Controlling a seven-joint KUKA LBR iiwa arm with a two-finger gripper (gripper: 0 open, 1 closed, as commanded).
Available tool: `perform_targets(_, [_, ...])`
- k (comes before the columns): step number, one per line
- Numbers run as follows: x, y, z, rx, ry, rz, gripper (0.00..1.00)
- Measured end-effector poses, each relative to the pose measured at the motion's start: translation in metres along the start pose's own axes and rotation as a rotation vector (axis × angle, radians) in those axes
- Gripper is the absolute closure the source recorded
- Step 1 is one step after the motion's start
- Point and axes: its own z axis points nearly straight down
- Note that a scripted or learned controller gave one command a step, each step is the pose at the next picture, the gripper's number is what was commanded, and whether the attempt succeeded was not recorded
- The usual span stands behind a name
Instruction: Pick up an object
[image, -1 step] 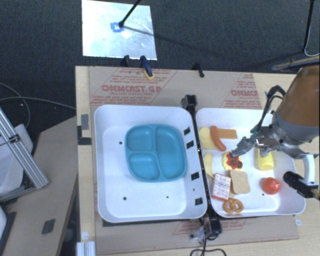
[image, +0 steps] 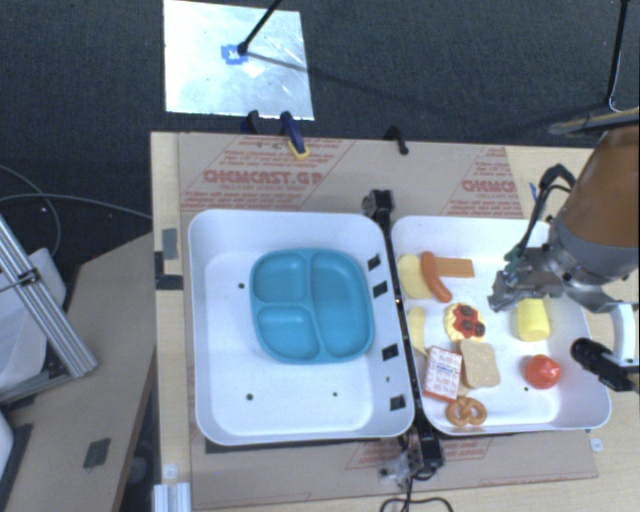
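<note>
From the fixed camera above the worktop (image: 230, 165), the left bin (image: 215, 300) carries only a blue divided plate (image: 308, 305) at its middle, likely a place to set things down, while the toy food is all gathered in the right bin (image: 575, 400), where the arm reaching in from three o'clock can get at it. The end effector (image: 512, 290) hangs low over that bin, and I cannot tell its state: it reads as a dark, blurred mass. The likeliest target is the yellow block (image: 533, 320), just beside the end effector at four o'clock; nothing is visibly gripped. At nine o'clock of the end effector lie a sausage (image: 436, 277) and a pale yellow piece (image: 410, 270), at seven o'clock a small pizza (image: 464, 321), a bread slice (image: 480, 363), a packet (image: 443, 372) and a pretzel (image: 466, 410), and at five o'clock a tomato (image: 541, 371). The arm's wrist is cut off by the frame edge, and its bulk hides the bin's far corner at two o'clock.
</note>
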Motion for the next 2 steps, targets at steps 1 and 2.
perform_targets(1, [0.119, -0.016, -0.008, 0.001, 0.005, -0.011, 1.0])
perform_targets(2, [0.193, -0.032, 0.007, 0.004, 0.002, -0.005, 1.0])
